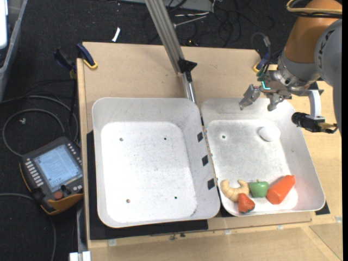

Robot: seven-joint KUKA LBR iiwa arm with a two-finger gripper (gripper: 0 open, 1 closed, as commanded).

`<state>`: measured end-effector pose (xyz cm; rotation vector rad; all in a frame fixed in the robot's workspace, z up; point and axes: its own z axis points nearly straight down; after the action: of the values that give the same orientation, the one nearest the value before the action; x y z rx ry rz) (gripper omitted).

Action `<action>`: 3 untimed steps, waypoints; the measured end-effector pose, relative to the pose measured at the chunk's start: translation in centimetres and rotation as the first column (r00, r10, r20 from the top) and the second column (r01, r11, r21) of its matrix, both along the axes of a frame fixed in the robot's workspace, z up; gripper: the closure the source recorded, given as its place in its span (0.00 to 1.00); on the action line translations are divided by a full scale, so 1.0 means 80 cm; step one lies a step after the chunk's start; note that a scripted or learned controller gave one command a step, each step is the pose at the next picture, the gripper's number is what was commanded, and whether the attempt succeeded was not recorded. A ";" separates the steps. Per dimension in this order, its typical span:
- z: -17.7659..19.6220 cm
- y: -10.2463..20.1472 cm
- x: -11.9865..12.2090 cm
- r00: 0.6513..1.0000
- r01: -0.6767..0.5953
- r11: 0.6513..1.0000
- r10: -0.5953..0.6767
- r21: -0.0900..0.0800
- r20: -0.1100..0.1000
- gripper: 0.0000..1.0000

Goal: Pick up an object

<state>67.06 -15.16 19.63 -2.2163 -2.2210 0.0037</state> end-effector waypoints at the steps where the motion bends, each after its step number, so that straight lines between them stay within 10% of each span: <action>1: 0.004 0.000 0.001 1.000 -0.002 1.000 0.002 -0.002 0.004 0.00; 3: -0.130 0.002 -0.003 1.000 -0.002 1.000 0.002 -0.001 0.001 0.00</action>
<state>66.80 -14.98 9.24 -2.2155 -2.2236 0.0041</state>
